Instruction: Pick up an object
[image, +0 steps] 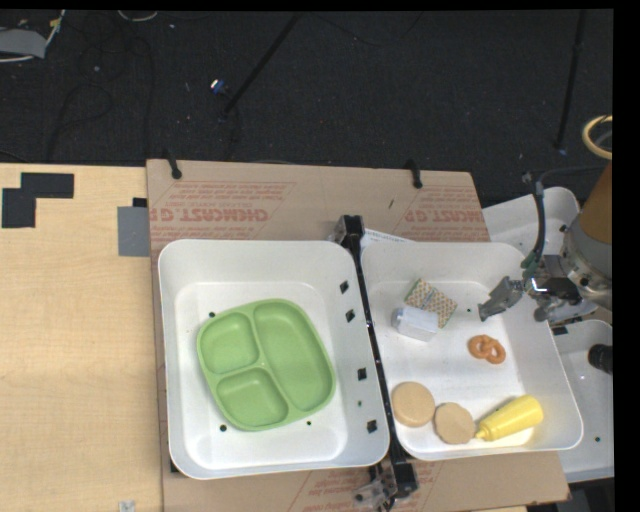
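Observation:
My gripper hovers at the right edge of the right bin, open, with nothing between its fingers. One fingertip reaches toward a small orange pretzel, which lies just below and apart from it. Further left sit a patterned packet and a small pale block, touching each other. Two tan round discs lie side by side at the bin's front. A yellow bottle-shaped toy rests on its side beside them.
The left bin holds a green divided plate. A black divider separates the two bins. Cardboard lies under both, and a wooden bench top extends to the left.

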